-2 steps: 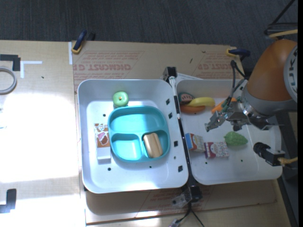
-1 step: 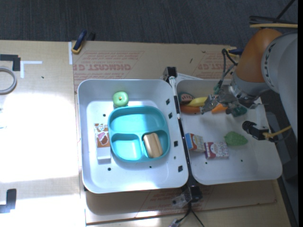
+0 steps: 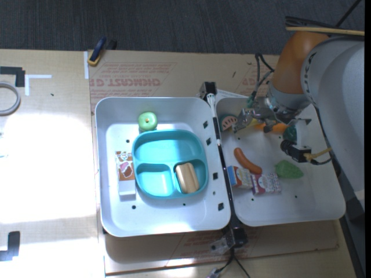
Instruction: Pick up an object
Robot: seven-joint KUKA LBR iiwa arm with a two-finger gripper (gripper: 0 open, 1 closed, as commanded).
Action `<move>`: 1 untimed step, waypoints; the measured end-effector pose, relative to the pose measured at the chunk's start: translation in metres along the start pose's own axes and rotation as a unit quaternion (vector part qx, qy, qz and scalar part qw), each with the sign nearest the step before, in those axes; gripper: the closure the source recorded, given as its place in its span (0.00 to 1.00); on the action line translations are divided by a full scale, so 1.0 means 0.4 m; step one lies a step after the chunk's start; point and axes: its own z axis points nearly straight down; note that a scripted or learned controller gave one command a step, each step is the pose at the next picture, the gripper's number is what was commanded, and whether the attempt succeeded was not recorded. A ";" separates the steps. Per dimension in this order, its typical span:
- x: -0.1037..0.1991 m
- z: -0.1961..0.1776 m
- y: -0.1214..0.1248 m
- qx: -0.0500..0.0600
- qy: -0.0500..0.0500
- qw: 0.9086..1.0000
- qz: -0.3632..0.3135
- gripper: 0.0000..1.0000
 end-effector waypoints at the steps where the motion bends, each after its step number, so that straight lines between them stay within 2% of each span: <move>1: -0.004 0.007 -0.136 0.002 0.002 1.000 0.002 0.00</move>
